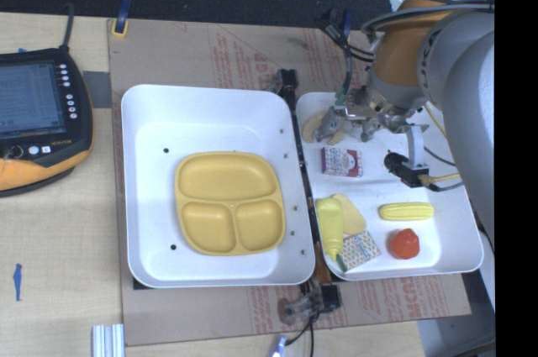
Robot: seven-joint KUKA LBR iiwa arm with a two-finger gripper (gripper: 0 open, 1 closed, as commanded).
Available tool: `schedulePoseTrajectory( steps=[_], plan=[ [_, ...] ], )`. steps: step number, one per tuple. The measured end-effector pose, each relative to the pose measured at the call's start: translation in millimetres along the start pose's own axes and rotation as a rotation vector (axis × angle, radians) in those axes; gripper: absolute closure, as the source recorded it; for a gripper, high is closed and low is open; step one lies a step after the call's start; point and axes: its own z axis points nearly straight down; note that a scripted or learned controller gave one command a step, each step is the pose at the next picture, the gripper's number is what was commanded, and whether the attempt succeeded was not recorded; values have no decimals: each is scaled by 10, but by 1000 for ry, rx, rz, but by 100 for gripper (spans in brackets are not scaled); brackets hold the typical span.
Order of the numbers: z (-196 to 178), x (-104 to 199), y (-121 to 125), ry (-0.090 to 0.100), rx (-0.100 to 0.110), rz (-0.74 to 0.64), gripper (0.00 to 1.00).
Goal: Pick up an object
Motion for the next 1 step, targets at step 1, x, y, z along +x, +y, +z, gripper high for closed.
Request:
schedulePoseTrajectory(
  steps=[1],
  plan=[
    [0, 28, -2, 0, 1, -2, 0]
  ],
)
